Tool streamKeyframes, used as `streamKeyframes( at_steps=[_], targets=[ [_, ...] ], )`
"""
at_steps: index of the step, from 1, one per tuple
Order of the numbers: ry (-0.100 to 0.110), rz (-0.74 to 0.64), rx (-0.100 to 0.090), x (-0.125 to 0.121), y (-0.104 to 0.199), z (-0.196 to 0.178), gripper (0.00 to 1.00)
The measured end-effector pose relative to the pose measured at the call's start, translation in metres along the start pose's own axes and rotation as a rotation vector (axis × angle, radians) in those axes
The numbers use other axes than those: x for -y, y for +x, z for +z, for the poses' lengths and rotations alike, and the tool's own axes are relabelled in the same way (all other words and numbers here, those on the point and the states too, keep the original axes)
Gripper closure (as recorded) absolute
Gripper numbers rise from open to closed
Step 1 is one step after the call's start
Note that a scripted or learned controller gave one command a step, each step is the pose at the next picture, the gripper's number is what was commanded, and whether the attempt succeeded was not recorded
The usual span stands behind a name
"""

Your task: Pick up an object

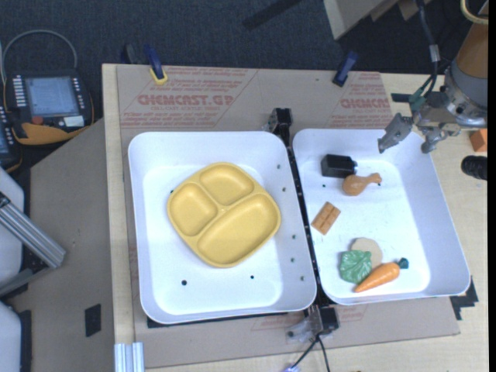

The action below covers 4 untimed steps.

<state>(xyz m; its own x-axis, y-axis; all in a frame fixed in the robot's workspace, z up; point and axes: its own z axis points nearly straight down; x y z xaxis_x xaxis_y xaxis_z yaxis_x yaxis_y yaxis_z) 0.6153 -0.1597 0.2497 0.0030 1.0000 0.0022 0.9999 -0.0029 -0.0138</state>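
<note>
Gripper (411, 136) over top right corner of right bin (442, 208), jaws spread, holding nothing. Carrot (378, 277), chicken leg (359, 183), black block (338, 165) lie in right bin. Yellow plate (225, 213) in left bin (151, 231).

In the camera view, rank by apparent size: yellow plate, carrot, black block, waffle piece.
1. Yellow plate
2. Carrot
3. Black block and waffle piece: these look too alike to rank.

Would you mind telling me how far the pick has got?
Nothing looks picked yet. The claw hangs open over the right bin's far corner, with nothing between its fingers. The drumstick, black block and carrot lie in that bin, awaiting descent and grasp.
</note>
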Motion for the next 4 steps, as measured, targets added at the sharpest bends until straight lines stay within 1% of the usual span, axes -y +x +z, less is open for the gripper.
streamKeyframes(
  at_steps=[1, 2, 4],
  targets=[
    [-0.014, -0.003, 0.003, -0.002, 0.001, -0.008, 0.00],
    [-0.012, -0.003, 0.002, -0.004, -0.005, 0.034, 0.00],
    [-0.007, -0.003, 0.001, 0.004, 0.003, 0.123, 0.00]
  ],
)
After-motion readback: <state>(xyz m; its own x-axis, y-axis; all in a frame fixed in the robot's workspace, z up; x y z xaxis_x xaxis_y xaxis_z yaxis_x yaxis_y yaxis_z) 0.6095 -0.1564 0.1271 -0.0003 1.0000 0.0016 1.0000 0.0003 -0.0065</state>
